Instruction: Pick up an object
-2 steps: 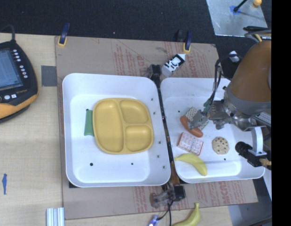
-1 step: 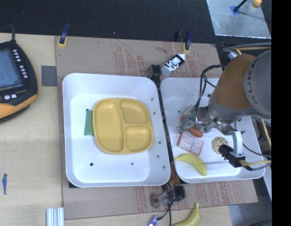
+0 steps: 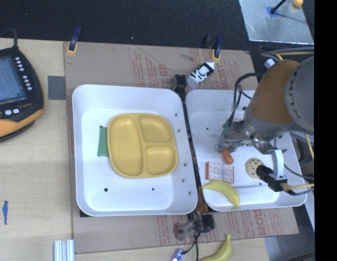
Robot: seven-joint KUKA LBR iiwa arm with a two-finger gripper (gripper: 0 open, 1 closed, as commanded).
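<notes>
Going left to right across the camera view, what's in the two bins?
Green item → yellow divided tray → red-and-white packet → orange piece under the gripper → round cookie-like piece.

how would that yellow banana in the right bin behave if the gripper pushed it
The banana is curved and smooth, so it would probably pivot or slide on the right bin rather than roll. It lies at the bin's front rim, so a push could wedge it there.

A black-and-orange handheld control pendant with a blue screen (image 3: 13,94) lies at nine o'clock on the bench. A yellow banana (image 3: 221,249) rests at six o'clock beyond the bins. Blue-handled clamps (image 3: 73,39) pin brown cardboard (image 3: 146,64) at twelve.
</notes>
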